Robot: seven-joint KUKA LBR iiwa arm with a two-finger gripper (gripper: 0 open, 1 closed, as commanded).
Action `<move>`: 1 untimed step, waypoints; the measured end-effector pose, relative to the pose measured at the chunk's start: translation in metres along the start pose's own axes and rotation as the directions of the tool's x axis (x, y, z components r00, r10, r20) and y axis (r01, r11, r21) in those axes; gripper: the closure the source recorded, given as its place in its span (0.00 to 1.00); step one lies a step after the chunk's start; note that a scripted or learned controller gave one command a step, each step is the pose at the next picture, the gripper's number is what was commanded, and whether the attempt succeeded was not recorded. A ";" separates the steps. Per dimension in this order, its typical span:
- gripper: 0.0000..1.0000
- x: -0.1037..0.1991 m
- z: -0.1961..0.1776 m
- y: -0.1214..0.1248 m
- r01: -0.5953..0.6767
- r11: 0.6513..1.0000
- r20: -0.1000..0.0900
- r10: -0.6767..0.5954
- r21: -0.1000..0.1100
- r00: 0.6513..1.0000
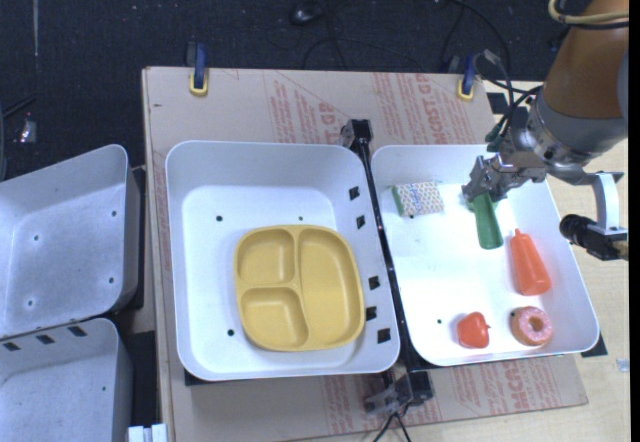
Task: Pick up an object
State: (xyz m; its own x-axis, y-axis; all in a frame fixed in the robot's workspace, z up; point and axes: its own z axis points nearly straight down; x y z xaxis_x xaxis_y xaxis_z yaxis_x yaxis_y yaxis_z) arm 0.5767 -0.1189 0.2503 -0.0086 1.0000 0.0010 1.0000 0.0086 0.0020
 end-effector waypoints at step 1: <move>1.00 0.056 0.014 0.016 -0.001 1.000 0.000 0.001 0.003 1.000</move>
State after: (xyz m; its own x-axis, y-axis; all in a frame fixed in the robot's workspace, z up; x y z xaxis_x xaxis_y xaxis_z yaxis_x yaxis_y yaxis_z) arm 0.5918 -0.0628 0.2365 -0.0080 1.0000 0.0012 1.0000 0.0080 -0.0007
